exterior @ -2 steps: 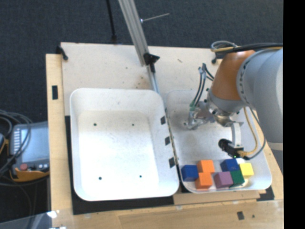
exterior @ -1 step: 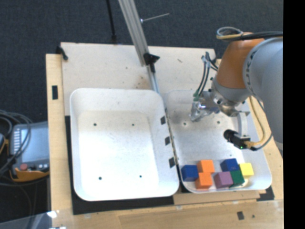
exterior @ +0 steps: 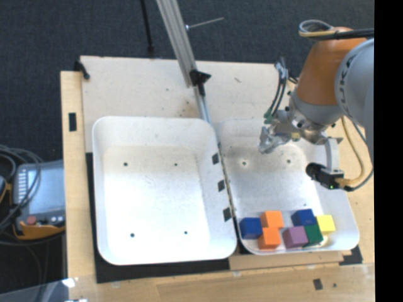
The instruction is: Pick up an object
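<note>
Fingers (exterior: 269,142) blurred, above right bin (exterior: 252,175)

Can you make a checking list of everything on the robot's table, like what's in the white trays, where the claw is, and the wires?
Surface: pale bench bearing two shallow white bins, left bin and right bin.
Job's things: blocks clustered at the right bin's near edge: two blue, orange, purple, green, yellow.
Clutter: nothing seen.
Grippers: gripper over the right bin's far end, apart from the blocks.
Cables: wires along the wrist; yellow cable.
Surroundings: dark carpet, metal pole, grey box at left.
</note>
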`<action>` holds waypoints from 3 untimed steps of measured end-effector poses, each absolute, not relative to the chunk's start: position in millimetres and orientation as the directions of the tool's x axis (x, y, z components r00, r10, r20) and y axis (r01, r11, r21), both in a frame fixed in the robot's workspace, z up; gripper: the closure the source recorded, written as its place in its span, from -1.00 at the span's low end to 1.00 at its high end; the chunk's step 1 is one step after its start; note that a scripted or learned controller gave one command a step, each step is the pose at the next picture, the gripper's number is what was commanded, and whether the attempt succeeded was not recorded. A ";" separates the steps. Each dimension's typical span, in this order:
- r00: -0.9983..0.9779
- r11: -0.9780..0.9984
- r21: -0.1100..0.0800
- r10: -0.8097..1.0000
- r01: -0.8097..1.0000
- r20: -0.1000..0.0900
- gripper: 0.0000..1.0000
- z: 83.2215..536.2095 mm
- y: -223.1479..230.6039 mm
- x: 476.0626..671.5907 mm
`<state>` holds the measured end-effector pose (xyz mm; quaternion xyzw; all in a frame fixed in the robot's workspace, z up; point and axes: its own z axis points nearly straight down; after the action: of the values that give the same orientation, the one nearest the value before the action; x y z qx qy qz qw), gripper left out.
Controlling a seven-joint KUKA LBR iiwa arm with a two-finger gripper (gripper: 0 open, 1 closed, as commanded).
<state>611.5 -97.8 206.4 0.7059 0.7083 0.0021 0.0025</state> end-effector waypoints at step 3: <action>-0.006 0.006 -0.001 1.000 1.000 0.001 1.00 243.5 0.8 613.6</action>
<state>613.6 0.8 243.5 0.7049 0.7093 -0.0001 -0.0004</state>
